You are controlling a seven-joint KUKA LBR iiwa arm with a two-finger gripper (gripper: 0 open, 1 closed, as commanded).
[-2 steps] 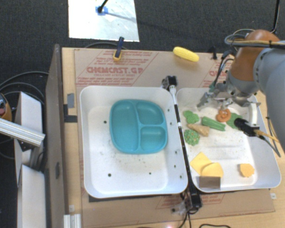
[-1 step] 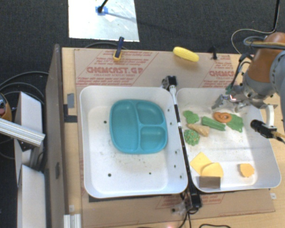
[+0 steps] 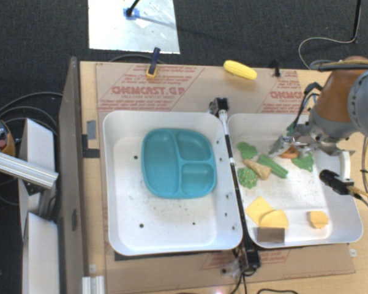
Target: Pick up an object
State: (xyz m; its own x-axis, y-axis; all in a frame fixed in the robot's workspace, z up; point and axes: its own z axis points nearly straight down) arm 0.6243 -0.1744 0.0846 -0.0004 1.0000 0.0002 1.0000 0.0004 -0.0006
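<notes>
1. Gripper [image 3: 289, 144] low in the right bin [image 3: 346, 228], over an orange piece [image 3: 290, 154] and green pieces [image 3: 273, 165].
2. I can't tell the fingers' state.
3. Teal divided plate [image 3: 178, 163] in the left bin [image 3: 119, 182].

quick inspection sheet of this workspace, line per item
surface: bench bearing two white bins, left bin and right bin
job's things: green pieces, yellow pieces and an orange piece in the right bin
clutter: teal divided plate in the left bin; yellow object on the bench
grippers: gripper low over the right bin; holds nothing visibly
cables: cable at upper right
surroundings: dark floor
</notes>
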